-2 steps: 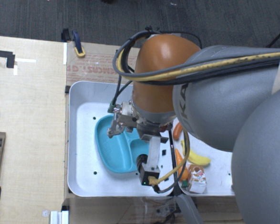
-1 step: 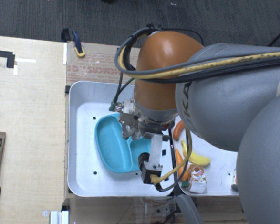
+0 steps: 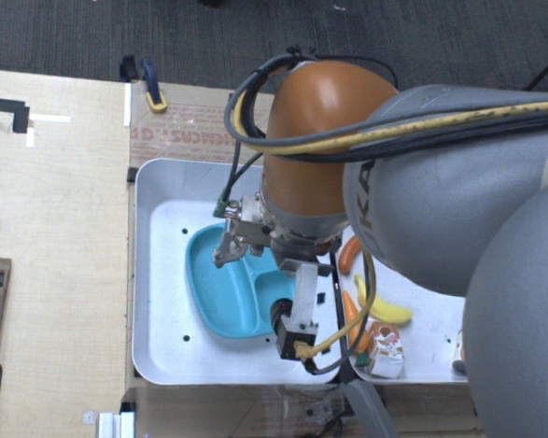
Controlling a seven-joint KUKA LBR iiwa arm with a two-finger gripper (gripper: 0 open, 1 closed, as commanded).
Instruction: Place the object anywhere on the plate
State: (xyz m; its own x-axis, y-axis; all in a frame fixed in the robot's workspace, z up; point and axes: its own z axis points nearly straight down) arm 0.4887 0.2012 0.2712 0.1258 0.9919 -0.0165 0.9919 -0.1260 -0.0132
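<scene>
Yellow banana (image 3: pixel 386 311) beside carton (image 3: pixel 388 351).

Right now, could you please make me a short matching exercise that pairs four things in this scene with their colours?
Things:
1. plate
2. banana
3. bin
4. band above the arm's wrist

Colours:
a. white
b. orange-brown
c. blue
d. yellow

Pairs: 1-c, 2-d, 3-a, 4-b
</scene>
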